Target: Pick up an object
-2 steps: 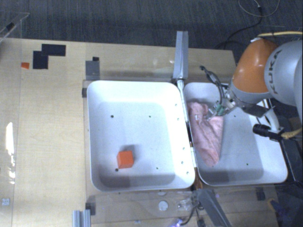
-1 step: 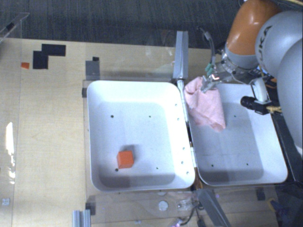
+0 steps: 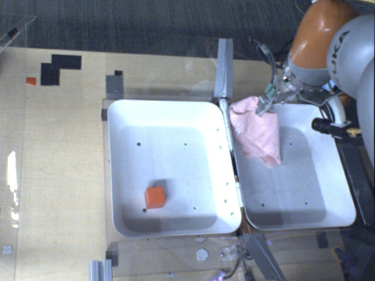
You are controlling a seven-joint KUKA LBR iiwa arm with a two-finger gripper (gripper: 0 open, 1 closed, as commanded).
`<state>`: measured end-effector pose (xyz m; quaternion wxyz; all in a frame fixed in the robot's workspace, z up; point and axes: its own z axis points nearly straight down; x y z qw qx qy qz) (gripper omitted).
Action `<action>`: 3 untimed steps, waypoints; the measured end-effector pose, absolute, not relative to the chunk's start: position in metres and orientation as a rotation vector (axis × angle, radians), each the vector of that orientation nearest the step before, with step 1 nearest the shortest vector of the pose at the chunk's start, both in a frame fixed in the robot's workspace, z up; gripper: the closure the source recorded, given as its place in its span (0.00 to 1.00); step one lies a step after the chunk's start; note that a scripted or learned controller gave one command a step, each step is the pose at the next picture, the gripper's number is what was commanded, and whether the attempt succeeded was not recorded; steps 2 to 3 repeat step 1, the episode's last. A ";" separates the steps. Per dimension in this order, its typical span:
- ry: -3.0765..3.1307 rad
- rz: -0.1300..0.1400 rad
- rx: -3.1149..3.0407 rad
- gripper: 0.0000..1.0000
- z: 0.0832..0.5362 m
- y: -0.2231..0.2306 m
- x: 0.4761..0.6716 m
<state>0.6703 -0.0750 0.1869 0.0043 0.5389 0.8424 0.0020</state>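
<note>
A pink cloth (image 3: 258,134) hangs bunched over the back left part of the right bin (image 3: 310,180), its lower end drooping toward the bin floor. Its top corner is pinched between the fingers of my gripper (image 3: 266,103), which reaches in from the right and is shut on it. The grey arm with its orange band (image 3: 316,31) stands above the bin's back edge. An orange cube (image 3: 155,197) lies alone on the floor of the left bin (image 3: 176,151), near its front left.
A metal divider post (image 3: 222,69) stands at the back between the two bins. Black blocks (image 3: 57,68) and a small orange tag (image 3: 31,81) sit on the wooden bench at the far left. A black cable fitting (image 3: 328,125) lies beside the arm.
</note>
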 end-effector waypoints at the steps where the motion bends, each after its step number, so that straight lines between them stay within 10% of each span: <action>1: 2.637 0.012 1.675 1.00 0.199 -0.073 0.672; 3: 2.637 0.012 1.675 1.00 0.199 -0.073 0.672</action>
